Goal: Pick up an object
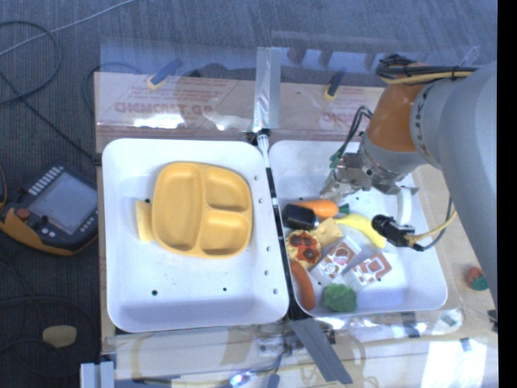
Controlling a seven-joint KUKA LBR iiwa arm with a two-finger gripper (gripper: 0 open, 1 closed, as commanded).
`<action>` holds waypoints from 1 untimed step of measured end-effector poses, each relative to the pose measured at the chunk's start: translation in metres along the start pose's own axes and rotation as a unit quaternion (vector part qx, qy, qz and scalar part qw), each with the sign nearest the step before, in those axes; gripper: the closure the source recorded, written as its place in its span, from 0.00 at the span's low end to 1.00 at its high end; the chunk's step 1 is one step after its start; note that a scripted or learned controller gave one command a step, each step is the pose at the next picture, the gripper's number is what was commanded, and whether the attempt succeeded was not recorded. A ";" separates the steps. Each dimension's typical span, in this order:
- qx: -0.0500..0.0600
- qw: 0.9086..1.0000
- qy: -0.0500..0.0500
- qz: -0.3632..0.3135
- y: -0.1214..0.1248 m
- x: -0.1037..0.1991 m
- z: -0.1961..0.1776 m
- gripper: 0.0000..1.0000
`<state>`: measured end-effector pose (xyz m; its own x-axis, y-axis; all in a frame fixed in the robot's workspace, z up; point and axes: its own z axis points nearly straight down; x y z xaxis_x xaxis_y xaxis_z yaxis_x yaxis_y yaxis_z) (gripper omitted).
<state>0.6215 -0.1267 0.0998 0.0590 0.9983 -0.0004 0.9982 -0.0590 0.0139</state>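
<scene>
Hovering low over the right bin (420, 293), hand (342, 176) state unclear, beside the carrot (322, 209).

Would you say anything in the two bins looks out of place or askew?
Mildly, yes. In the left bin, the yellow divided tray sits askew over a pale yellow piece. In the right bin, the toy food is crowded against the left wall. Nothing looks spilled or damaged.

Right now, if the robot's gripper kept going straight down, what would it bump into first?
Probably the carrot, which lies just below the gripper in the right bin. Depth is hard to judge from above, so it could land on bare bin floor beside it instead.
</scene>
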 end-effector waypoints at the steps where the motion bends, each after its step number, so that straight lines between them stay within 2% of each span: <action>1: -0.003 0.990 -0.003 -0.140 -0.034 0.015 0.007 1.00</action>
<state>0.5883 -0.1095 0.0927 -0.2196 0.9755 -0.0103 0.9754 0.2198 0.0184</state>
